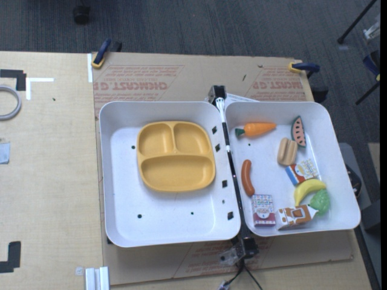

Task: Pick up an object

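Two white bins sat side by side on the bench. The left bin had a yellow divided plate in it, and the right bin had all the small stuff, so that's where any pick was going to happen. I couldn't tell what state the gripper was in, no fingers to look at in this shot.

In the right bin: a toy carrot near the top, a watermelon slice beside it toward the far wall, a bread roll just below that, a sausage lying alone near the divider, a banana touching something green, and two little cartons, a pink one and an orange one, at the bottom edge.

My guess is they're all light play food, probably hard smooth plastic, so a bit slippery and prone to rolling. The sausage looked like the easiest target: clear space around it, so pinch it across its narrow middle. The carrot would work too, gripped across the thick part. The banana cluster looked too crowded.
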Motion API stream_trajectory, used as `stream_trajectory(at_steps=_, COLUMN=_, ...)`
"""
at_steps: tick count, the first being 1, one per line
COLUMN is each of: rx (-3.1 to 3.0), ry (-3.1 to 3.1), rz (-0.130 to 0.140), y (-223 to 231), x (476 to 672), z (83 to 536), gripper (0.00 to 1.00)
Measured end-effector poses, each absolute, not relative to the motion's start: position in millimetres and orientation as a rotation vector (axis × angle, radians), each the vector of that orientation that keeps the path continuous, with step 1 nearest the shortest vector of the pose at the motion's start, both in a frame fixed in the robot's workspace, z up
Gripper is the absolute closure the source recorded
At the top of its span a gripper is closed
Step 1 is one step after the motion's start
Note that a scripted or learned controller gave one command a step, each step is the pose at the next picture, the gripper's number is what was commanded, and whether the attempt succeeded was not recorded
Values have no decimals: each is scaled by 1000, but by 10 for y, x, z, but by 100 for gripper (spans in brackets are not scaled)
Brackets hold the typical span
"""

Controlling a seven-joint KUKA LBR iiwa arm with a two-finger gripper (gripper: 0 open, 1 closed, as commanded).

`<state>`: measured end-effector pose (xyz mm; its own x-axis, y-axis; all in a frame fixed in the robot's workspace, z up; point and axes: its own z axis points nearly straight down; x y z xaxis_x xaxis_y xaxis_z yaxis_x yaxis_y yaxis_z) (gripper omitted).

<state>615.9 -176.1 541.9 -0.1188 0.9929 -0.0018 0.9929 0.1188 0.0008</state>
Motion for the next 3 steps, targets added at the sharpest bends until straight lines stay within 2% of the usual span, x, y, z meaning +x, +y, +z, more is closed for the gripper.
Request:
stream_trajectory(at_steps=1, rx=2328, ry=2108, rz=-2, y=-1717, x=5544, z=5249, gripper=0)
stream_trajectory(at_steps=2, rx=2467, ry=1943, rz=-1, y=-1231, x=5247, z=5425, gripper=0)
stream_trajectory(at_steps=3, rx=2744, ry=1527, rz=0, y=-690, x=4784, z=5427, gripper=0)
